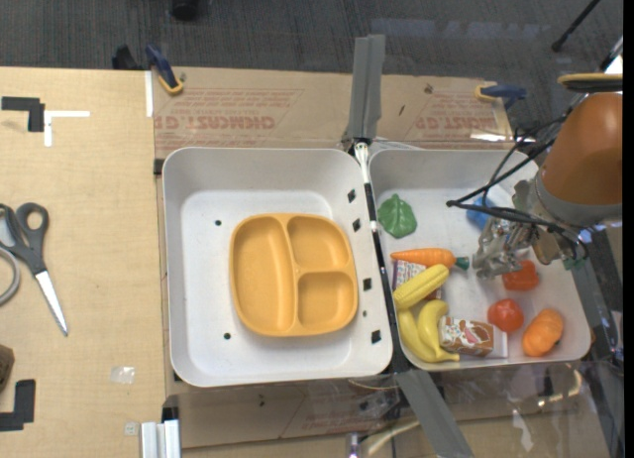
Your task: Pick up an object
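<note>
My gripper (495, 251) hangs low over the right bin (436, 171), near its middle right. A red toy fruit (521, 277) lies just beside and below it; whether they touch I cannot tell. Around it in that bin lie a carrot (424, 258), a single banana (420, 285), a bunch of bananas (424, 332), a small snack carton (470, 336), a red tomato (505, 314), an orange fruit (543, 332) and a green leafy piece (397, 216). A blue object (478, 215) is partly hidden behind the arm's cables.
The left bin (188, 248) holds a yellow divided plate (294, 274). Scissors (36, 258) lie on the wooden bench at the far left. The arm's orange band (586, 154) looms over the right bin's far right corner.
</note>
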